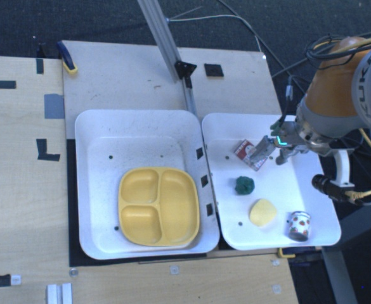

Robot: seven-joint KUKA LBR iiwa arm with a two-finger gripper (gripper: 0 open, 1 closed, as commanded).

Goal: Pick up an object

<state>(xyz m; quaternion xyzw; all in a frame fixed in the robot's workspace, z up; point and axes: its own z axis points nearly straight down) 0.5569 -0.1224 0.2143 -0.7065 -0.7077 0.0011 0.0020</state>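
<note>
In the right bin (312, 195) lie a red and white packet (241, 149), a dark green lump (244, 185), a pale yellow rounded piece (262, 212) and a small silver and red object (299, 225). My gripper (264, 152) hangs low over the bin's upper part, just right of the packet and close against it. A teal light glows on the gripper's body. The view does not show whether anything is held.
The left bin (96, 170) holds a yellow divided plate (159, 206). A metal pole (163, 30) slants down to the bench between the bins. Cables run across the dark floor behind. The arm's orange and grey body (337, 87) looms over the right bin's far right side.
</note>
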